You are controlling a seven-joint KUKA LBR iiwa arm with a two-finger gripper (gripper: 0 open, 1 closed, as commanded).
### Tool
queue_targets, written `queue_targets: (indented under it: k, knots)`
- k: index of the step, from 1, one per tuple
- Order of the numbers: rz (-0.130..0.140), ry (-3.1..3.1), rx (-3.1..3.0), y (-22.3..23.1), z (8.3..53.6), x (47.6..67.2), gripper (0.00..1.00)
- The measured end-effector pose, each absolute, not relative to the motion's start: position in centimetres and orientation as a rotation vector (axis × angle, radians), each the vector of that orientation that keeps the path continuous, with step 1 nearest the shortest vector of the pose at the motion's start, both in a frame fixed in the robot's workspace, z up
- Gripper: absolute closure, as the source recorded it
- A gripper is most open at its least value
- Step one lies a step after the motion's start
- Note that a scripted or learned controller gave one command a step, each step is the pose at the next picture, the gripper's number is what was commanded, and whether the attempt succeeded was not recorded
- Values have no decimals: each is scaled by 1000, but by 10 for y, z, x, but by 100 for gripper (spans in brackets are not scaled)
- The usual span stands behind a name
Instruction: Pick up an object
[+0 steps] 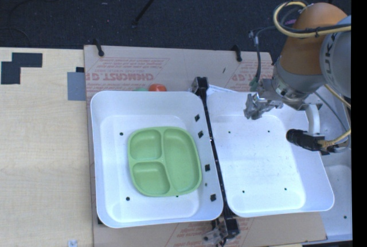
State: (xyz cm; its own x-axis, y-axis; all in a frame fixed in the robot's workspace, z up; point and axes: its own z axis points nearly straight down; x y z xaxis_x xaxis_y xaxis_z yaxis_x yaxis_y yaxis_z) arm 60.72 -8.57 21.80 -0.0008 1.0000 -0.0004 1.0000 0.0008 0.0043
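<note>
The gripper (256,106) hung over the far edge of the right bin (269,183); whether it was apart or together could not be told. Nearer the camera, a green divided tray (164,161) lay flat in the left bin (109,125). Behind that bin's far wall sat a small red-orange object (157,88), partly hidden

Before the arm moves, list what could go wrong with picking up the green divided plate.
1. The two-finger gripper sits over the far edge of the right white bin, while the green three-compartment plastic plate lies in the left white bin; crossing risks clipping the black divider.
2. The plate lies flat with a low rim, so the fingers may slip off.
</note>
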Motion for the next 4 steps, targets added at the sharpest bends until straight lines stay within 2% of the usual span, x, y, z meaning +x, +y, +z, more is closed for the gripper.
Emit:
queue_targets:
  k: [1, 4]
  knots:
    - [3, 2220, 2219, -87, 271, 608, 100]
    - [-5, 2229, 2221, 54, 250, 544, 100]
